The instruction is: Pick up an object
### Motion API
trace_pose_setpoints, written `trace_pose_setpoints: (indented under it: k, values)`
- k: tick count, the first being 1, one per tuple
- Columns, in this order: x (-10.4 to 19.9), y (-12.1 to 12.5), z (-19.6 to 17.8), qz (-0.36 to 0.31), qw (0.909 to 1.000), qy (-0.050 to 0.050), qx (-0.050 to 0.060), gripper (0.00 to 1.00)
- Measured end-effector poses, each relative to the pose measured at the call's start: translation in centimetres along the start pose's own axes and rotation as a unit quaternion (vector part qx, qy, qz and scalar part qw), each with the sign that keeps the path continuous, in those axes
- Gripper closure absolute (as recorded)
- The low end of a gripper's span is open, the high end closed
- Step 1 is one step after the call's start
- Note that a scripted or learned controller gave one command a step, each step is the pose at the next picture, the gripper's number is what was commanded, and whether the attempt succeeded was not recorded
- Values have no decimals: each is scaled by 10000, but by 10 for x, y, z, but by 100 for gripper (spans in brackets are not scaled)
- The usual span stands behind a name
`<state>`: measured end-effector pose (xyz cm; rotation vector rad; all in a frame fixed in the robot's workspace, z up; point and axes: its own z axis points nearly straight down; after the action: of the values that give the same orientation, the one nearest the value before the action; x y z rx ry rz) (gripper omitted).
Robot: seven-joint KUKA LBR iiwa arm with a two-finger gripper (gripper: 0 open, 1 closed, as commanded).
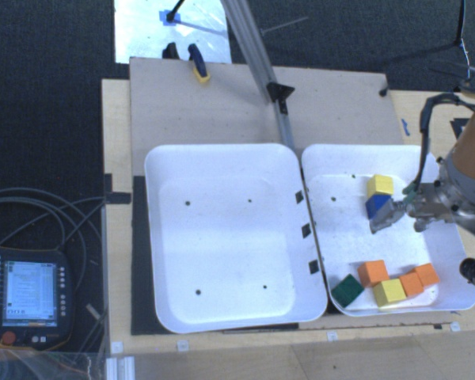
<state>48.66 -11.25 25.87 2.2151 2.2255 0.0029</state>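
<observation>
- While the grey arm is reaching in from the right, its gripper is hanging low over the right bin, with the tip lying just beside the blue cube; whether the claw is open or closed I cannot tell, and nothing is showing between the fingers.
- Sitting in the far half of the right bin, the blue cube is touching the yellow cube on its far side. Both are blocks with equal sides, so neither is showing a long axis, and both are sitting a little turned against the bin walls.
- Along the near edge of the right bin a cluster is lying: a dark green cube at the left, then an orange cube, a second yellow cube, and two more orange cubes toward the right wall.
- Between the two groups the bin floor is lying bare, giving open room to the left of the gripper.
- Showing a smooth white floor with rounded corners and a few dark dots, the left bin is sitting side by side with the right one.
- At the far left, a pendant with a lit screen is lying on dark carpet.
</observation>
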Motion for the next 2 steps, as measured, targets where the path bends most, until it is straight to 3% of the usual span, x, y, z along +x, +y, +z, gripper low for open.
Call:
trace_pose_setpoints:
  k: [1,2]
  values:
    - [0,0,0,6,10000,-1,-5,0]
    - [1,3,42,14,10000,3,22,0]
